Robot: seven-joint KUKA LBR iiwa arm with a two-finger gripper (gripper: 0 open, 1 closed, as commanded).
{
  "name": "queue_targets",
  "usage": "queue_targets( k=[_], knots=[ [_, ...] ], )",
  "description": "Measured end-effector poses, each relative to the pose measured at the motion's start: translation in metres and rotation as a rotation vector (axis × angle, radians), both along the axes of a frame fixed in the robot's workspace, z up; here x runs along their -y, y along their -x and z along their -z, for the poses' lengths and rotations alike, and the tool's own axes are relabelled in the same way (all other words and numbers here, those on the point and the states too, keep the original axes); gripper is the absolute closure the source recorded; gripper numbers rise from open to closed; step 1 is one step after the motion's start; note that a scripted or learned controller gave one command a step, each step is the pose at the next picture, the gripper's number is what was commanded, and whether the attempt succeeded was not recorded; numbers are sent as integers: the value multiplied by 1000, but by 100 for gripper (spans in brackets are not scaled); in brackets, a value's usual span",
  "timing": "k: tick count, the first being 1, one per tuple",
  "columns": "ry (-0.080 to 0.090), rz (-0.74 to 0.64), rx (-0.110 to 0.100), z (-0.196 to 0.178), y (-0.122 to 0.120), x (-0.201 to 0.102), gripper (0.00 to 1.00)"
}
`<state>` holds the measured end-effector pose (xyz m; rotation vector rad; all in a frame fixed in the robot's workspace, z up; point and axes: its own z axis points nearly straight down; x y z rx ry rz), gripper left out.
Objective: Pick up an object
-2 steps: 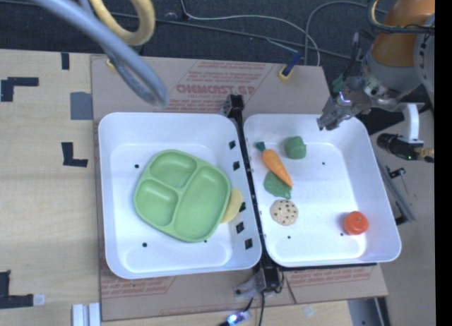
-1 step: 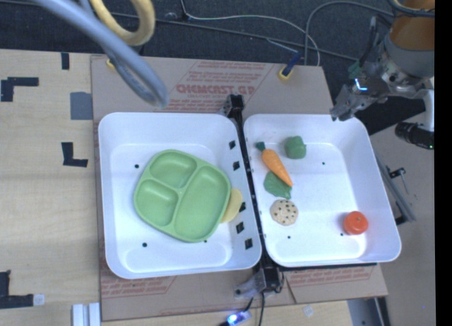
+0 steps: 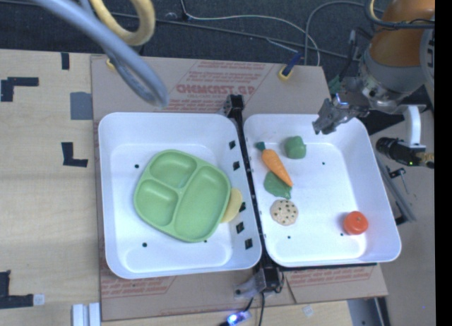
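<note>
Tomato (image 3: 355, 222) at the right bin's (image 3: 381, 197) 5 o'clock; jaws' (image 3: 326, 123) state unclear, hovering at 12 o'clock rim. Approach step; next: descend onto a target.

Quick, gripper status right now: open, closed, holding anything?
Gripper: cannot be told; it sits above the far rim of the right bin, with nothing seen between its fingers.

1 camera looks down from above the bench at a slant, far enough back to take in both bins: the left bin (image 3: 116, 176) and right bin (image 3: 367, 190) (side by side), with the arm (image 3: 395, 42) at upper right.
</note>
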<state>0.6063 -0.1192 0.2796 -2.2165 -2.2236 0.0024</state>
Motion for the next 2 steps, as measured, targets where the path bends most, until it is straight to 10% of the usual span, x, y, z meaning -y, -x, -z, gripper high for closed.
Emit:
queue_targets(
  k=[2],
  knots=[
    [-1,-2,-2,25,38,-108,100]
  ],
)
